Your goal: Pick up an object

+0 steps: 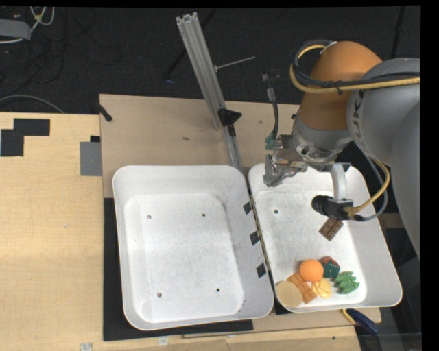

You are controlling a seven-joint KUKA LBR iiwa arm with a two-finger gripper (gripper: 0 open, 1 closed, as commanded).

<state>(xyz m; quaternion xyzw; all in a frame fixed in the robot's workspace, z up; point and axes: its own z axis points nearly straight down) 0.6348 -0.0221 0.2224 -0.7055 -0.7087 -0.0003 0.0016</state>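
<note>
Two bins, nothing lifted yet: the gripper (280,171) hangs over the right bin's (384,288) far end, jaw state impossible to tell, while the toys (317,277) wait clustered at the near end.

Bench with two white bins, seen from above at a slant.

The left bin (180,247) and right bin (374,274) sit side by side on a tan board (158,134), their inner rims touching and joined by dark clips (254,236). A grey metal rail (206,72) leans up from the board behind the bins. Left of the board lies a pale wooden table (48,226) with black patches and a grey square (90,158). Cables (27,20) trail over the dark floor beyond.
</note>
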